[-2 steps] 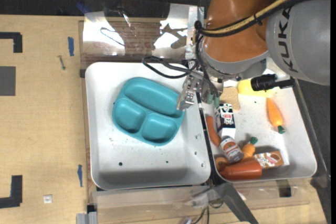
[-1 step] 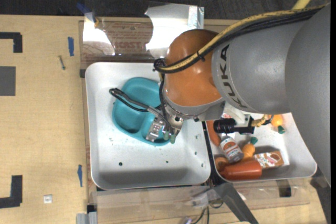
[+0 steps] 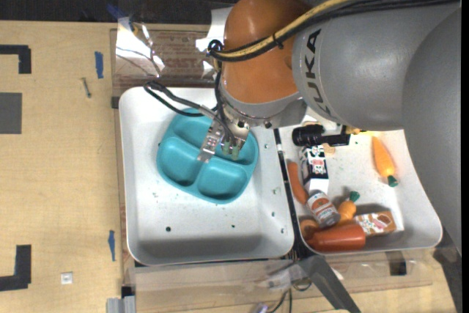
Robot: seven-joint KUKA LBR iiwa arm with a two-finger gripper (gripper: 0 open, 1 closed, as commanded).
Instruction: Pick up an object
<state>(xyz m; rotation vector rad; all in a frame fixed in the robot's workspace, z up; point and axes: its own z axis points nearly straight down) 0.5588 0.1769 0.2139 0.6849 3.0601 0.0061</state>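
Teal divided plate lies flat in the left bin, the only object there. The gripper hangs directly above its rim to grasp it; whether it is spread or clenched cannot be told.

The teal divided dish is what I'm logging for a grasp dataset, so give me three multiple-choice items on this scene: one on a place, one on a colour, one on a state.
1. Where does the teal divided dish lie?
A. In the left bin
B. In the right bin
C. On the wooden bench

2. What colour is the carrot near the right bin's far side?
A. Green
B. Orange
C. Blue

3. How does the gripper stand relative to the dish?
A. Over the right bin, far from it
B. Above the dish, at its upper part
C. Off the bench entirely

Answers: 1 A, the dish rests on the left bin's white floor. 2 B, the carrot is plainly orange with a green tip. 3 B, the gripper hangs over the dish's upper compartments.
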